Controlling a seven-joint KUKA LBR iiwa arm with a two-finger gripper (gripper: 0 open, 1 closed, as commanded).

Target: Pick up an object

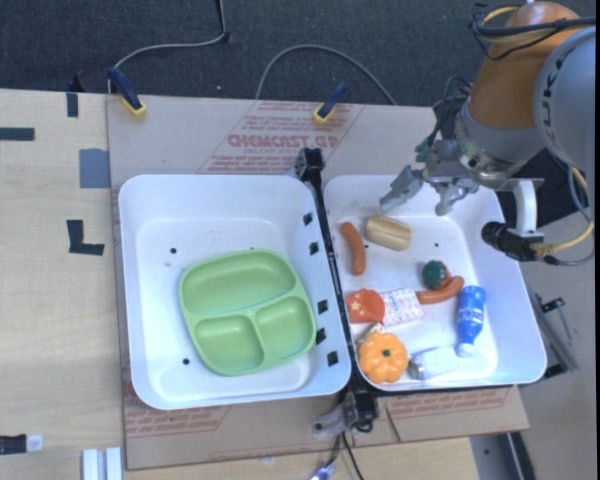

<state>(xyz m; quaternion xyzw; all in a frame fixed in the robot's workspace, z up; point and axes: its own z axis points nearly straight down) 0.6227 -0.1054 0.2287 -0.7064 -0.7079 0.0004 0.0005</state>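
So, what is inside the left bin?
The left bin holds one green divided plate with three compartments, nothing lying in them. Bare white floor shows around it. Whatever is under the plate is covered, so I cannot tell.

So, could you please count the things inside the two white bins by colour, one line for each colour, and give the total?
Green: 2, the divided plate and a small dark green ball
Orange or red: 4, the sausage, the pumpkin, a red-orange piece, a curved piece
Tan: 1, the bread roll
Blue: 1, the bottle
White or pale: 2, a packet and an item
Total: 10
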